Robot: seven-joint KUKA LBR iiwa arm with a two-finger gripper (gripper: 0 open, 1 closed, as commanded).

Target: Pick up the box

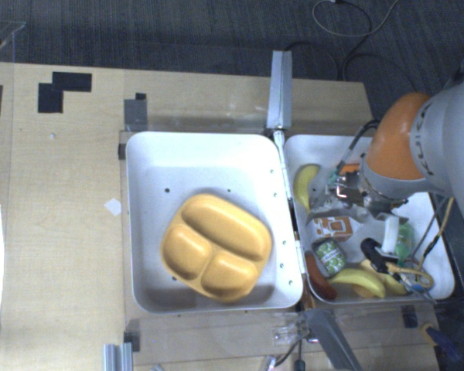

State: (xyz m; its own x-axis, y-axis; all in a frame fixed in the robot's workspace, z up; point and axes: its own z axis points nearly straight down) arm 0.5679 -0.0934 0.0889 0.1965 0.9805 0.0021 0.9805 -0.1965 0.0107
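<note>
Grey arm (448, 130), orange band

- left white bin (143, 207): one big yellow bread-shaped lump (216, 244), lobed top, sits toward the front and centre
- right white bin (442, 273): cluttered
- banana (304, 185) near the right bin's back-left corner, lying along the divider side
- second banana (360, 282) at the right bin's front edge
- green-labelled packet (329, 255) just behind the second banana
- green bottle (403, 239), right side of the right bin
- metal rail (280, 90) behind the bins
- black cable (348, 12) on the dark floor at top
</note>
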